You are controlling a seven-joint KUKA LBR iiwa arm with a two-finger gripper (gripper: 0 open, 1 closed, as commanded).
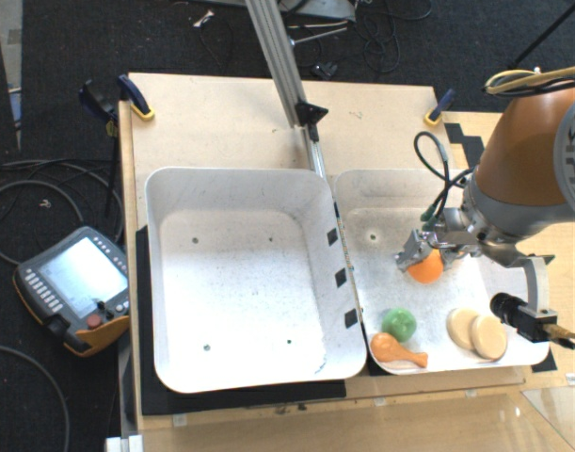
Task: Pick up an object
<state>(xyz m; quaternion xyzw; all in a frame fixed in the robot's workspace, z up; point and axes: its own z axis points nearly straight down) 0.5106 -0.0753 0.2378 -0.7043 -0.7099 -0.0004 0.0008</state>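
My gripper point(421, 254) is down in the right bin point(362, 191), right at an orange ball-like object point(425, 268). The orange object sits just under and against the gripper's tip, partly covered by it. Near the bin's front edge lie a green round object point(398, 324), an orange pear-shaped object point(395, 349) and a pale tan double-lobed object point(478, 333).
The left bin point(240, 276) lies beside the right one, with a raised divider wall between them. A slanted metal pole point(279, 50) rises from the back of the bench. A teach pendant point(75, 288) rests on the floor at left. Cables hang by the wrist.
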